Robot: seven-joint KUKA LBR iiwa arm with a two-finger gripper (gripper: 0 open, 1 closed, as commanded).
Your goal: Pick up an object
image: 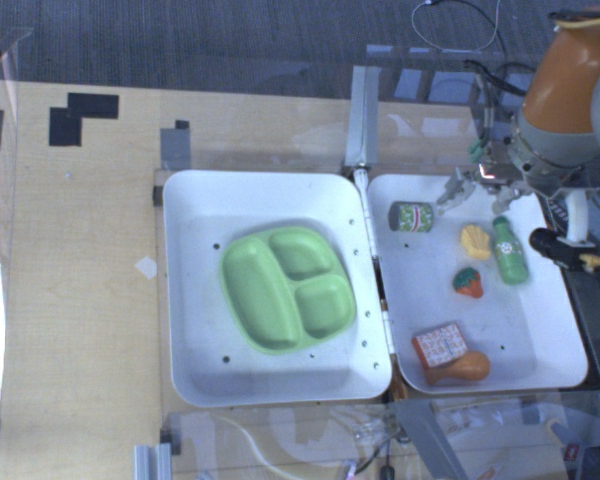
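Nearest the camera in the right bin (565, 368), a small patterned box (440, 345) leans on an orange, gourd-shaped toy (462, 369); the two touch, so a grasp aimed at either would likely nudge the other or catch both and let one slip.

Just beyond them a strawberry-like toy (468, 282) lies alone on open floor, probably the easiest pick, though its small rounded body could squirt out from closing fingers.

Farther back, a yellow toy (475, 240) sits just beside a green bottle (509, 251) lying on its side. The gap between them looks too tight for a finger, and the bottle would probably roll if pushed from one flank.

To their left a green can (412, 217) lies on its side near the divider between the bins; it too could roll, toward the wall, where a finger would struggle to get behind it.

In the left bin (180, 268) a green divided plate (287, 288) lies flat, with little edge to pinch.

At the far rim of the right bin the pincer (477, 190) hovers spread wide and empty, above the floor between the can and the yellow toy. Coming straight down from there, it seems apt to land on bare floor between things, or to clip the can with one finger and close on nothing. The bin's far wall is close by as well, and a finger could strike it.
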